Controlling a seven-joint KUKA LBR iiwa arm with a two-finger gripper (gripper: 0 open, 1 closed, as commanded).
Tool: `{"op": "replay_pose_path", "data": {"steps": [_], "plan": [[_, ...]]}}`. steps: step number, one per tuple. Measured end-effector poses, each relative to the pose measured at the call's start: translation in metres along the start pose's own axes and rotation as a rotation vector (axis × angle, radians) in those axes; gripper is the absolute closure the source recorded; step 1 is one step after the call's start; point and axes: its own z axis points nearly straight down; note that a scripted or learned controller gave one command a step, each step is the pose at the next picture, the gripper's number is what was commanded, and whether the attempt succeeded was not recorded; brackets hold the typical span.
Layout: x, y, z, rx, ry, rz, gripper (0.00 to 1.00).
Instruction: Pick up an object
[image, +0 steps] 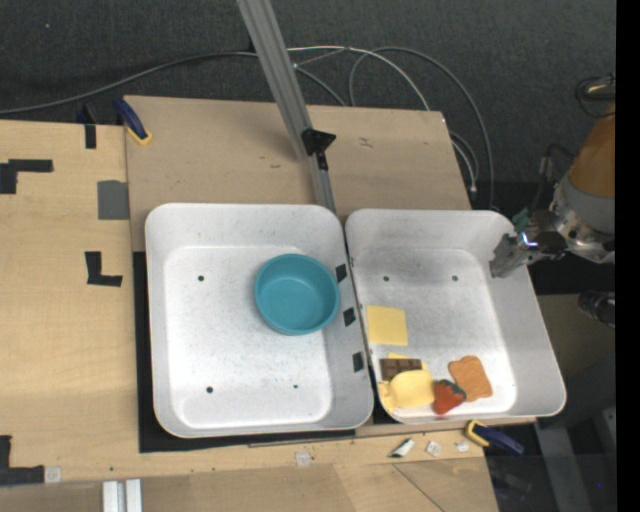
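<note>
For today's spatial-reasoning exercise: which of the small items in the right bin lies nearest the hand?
The flat yellow square; it lies above the cluster in the bin's lower corner, closest to the hand.

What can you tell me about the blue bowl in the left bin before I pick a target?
The round teal-blue bowl looks like smooth plastic, with a plain rim and nothing visible inside. It sits upright, mouth up, on the floor of the left shallow white bin, toward that bin's right side and a little above its middle. It looks whole and undamaged. Nothing but the bin floor touches it; the food-like items lie in the other bin, and the gripper is far off, at the right bin's upper right rim.
</note>
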Motion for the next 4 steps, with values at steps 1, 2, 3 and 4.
{"op": "replay_pose_path", "data": {"steps": [1,2,3,4], "plan": [[0.055,-0.008,-0.009,0.004,0.004,-0.005,1.0],[0.116,-0.018,-0.007,0.007,0.004,-0.006,1.0],[0.177,-0.024,-0.014,0.006,0.005,-0.007,1.0],[0.232,-0.027,-0.022,0.005,0.004,-0.007,1.0]]}}
